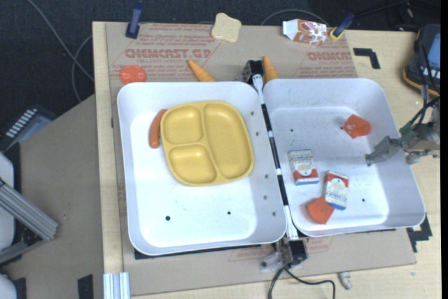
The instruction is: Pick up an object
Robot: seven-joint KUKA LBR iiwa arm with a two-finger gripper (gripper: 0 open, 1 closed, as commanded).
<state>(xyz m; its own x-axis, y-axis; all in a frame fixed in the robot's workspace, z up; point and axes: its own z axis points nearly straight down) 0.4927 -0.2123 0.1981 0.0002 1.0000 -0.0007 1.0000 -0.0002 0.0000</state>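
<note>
- Nearest the camera: right bin [371, 217], front part, holding an orange piece [320, 211] touching a small carton [337, 190], with a second carton [303, 167] just behind them.
- Right bin, rear: an orange-red block [357, 126], lying alone, well apart from the cartons.
- Left bin [203, 220]: yellow divided plate [207, 142], with a toy hot dog [154, 129] against its left edge.
- Gripper [378, 152]: at the right bin's right side, low, near the wall; nothing seen between its tips. Whether they are spread or pressed together cannot be told.
- Step, as judged: approach, no object picked yet.
- Next move calls for: travel leftward to a chosen object, likely the lone block, then descent and closing squarely on it.
</note>
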